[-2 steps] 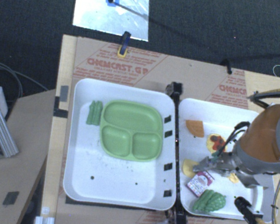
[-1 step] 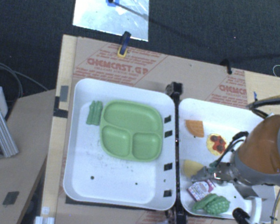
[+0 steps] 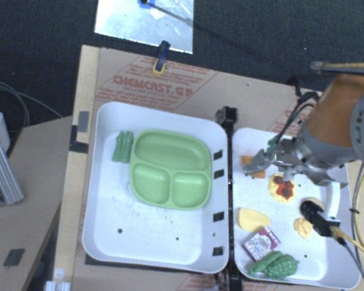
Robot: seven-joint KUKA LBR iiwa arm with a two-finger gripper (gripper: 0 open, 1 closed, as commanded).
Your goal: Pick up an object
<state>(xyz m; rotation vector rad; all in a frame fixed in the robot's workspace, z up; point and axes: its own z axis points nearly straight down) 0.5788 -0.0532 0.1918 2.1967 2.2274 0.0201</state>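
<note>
Over the right bin's (image 3: 346, 274) far left corner we saw the gripper (image 3: 258, 164), jaws spread and holding nothing, hovering just above an orange piece (image 3: 252, 168) there.

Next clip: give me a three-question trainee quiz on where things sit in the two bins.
1. True or false: the green divided plate lies in the left bin.
2. Which bin is the gripper above? A) left B) right
3. Fill in: the green leafy toy sits near the right bin's ____ edge, beside the red packet.

Key: 1 true; 2 B; 3 front (nearest the camera).
</note>
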